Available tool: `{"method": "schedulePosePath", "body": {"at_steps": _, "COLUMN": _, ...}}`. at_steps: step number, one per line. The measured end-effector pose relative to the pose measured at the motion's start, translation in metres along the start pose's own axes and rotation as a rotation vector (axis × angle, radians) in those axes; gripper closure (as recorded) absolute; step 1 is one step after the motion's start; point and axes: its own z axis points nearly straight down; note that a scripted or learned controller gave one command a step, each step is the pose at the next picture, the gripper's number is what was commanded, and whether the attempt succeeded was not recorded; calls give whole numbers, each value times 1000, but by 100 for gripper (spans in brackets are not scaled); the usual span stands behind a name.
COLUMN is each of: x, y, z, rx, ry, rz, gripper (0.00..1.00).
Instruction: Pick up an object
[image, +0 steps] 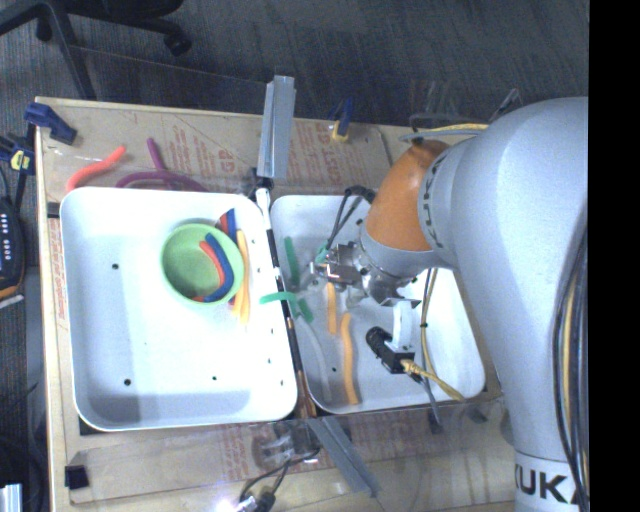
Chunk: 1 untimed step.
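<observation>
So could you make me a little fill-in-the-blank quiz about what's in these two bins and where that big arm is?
1. The green bowl sits in the ____ bin.
2. The band above the arm's wrist is coloured ____.
3. The gripper is over the ____ bin.
4. The long orange stick lies in the ____ bin.

Missing words: left; orange; right; right

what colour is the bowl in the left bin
Green: the bowl sits in the left bin, with red, blue and yellow pieces along its rim. The camera view shows it.
</observation>
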Motion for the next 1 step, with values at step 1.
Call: {"method": "schedulePosePath", "body": {"at_steps": 1, "x": 2, "y": 1, "z": -12, "rx": -4, "ry": 2, "rz": -3, "gripper": 100}}
